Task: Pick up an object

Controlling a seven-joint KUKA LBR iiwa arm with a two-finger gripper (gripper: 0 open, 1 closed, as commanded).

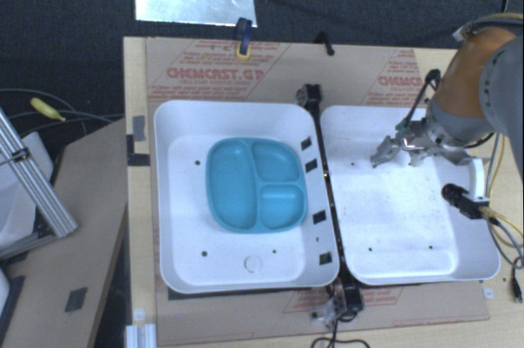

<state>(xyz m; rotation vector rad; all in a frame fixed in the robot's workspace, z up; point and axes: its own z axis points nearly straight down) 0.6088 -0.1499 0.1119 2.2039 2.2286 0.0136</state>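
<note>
1. While scanning from above, start with the bench (pixel 213 68): brown board, carrying two shallow white bins side by side.
2. Left bin (pixel 176 174): holds the only thing worth picking. Right bin (pixel 393 215): bare white floor under the arm.
3. Arm (pixel 483 84): reaches in from the right, hanging over the right bin's far half.
4. Plate (pixel 254 183): blue, split into three compartments, lying flat and face up near the middle of the left bin, apart from every wall.
 - Probably light, stiff plastic, smooth and likely slippery.
 - Too broad to span across, and sitting flush on the floor, so hard to get under.
 - Best hold, at a guess: pinch the raised rim, or one of the ridges between compartments, coming straight down.
5. Gripper (pixel 395 154): over the right bin near its far wall, well apart from the plate, across the divider between the bins. Open or closed: cannot tell from this angle. Nothing seen held in it.
</note>
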